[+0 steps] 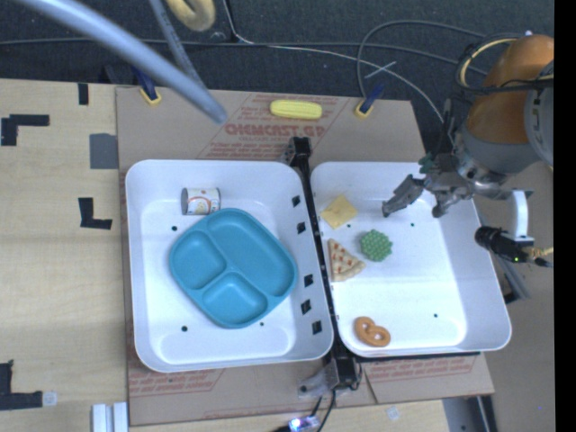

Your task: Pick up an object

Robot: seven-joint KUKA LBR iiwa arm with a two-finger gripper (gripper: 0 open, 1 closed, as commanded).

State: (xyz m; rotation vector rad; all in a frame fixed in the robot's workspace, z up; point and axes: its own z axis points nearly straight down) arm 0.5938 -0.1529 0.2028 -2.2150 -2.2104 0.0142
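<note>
My gripper [419, 201] hangs over the upper right part of the right bin [468, 331], its two dark fingers spread apart with nothing between them. In that bin lie a yellow cheese wedge [339, 212], a green bumpy ball [375, 245], a pizza slice [342, 261] and a brown pretzel [371, 332]. The green ball sits below and to the left of the gripper, apart from it. The left bin [144, 241] holds a blue divided tray [232, 266] and a small can [201, 202] lying on its side.
A yellow banana-like toy [295, 109] lies on the cardboard behind the bins. A black divider [310, 241] runs between the two bins. Cables loop across the dark floor at the back, and a grey pole [117, 34] slants across the upper left.
</note>
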